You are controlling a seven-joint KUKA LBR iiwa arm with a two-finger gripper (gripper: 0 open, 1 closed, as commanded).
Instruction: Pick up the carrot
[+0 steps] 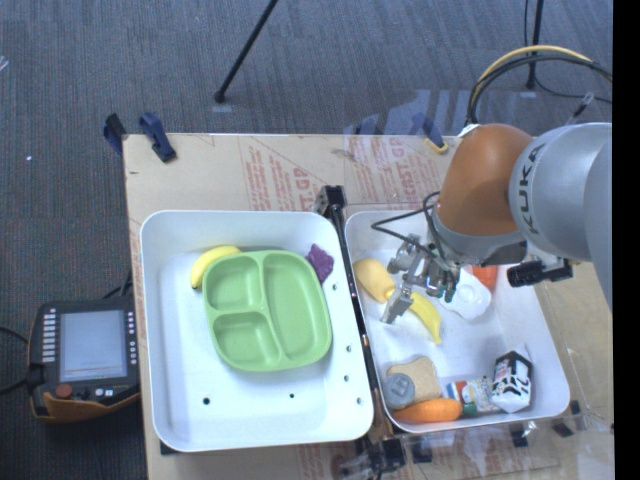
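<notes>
The carrot [432,411] is a short orange piece lying against the front wall of the right bin [545,343], just in front of a slice of bread [415,378]. My gripper [420,296] hangs over the middle of that bin, well behind the carrot and apart from it. Its fingers [396,308] are open and spread, with nothing held between them. A yellow banana [431,320] lies directly under the gripper.
In the right bin there are also a yellow rounded fruit [372,278], a white object [470,300], a small orange item [485,276], a black-and-white carton [512,380] and a colourful packet [470,393]. The left bin [165,368] holds a green divided plate [268,310], a banana [212,263] and a purple item [320,261].
</notes>
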